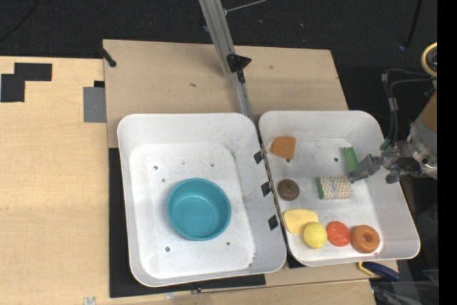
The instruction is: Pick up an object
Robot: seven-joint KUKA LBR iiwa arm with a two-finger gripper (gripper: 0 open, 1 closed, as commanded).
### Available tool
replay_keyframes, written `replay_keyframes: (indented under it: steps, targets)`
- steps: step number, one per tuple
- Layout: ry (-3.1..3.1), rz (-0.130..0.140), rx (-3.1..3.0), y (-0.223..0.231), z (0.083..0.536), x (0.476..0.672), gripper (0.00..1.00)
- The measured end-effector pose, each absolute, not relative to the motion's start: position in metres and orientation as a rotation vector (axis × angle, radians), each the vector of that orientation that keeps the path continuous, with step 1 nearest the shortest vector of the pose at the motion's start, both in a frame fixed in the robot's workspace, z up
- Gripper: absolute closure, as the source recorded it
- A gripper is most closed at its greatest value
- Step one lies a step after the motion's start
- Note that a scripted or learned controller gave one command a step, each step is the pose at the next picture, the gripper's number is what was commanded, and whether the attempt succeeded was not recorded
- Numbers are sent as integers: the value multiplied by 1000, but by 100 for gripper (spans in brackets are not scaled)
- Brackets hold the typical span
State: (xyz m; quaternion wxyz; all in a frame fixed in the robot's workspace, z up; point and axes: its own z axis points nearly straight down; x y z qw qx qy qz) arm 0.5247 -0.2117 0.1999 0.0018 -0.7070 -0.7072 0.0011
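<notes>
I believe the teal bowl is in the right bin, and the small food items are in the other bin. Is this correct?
Not quite. The camera view shows the teal bowl in the left bin; the small food items, such as the yellow lemon and the donut, are in the right bin.

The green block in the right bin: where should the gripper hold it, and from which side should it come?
Grip the green block across its narrow width, near the middle, coming down from above. It lies as a slim bar, with bare floor on its two long sides for fingers. The gripper is already close beside it.
</notes>
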Motion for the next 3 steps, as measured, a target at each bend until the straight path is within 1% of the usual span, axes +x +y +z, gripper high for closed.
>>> replay_keyframes:
  steps: [1, 2, 3]
  targets:
    - [-2219, 3, -2218, -216, 155, 528, 0]
    - [-2221, 1, -2219, -209, 100, 522, 0]
    - [-2223, -2, -2223, -210, 113, 523, 100]
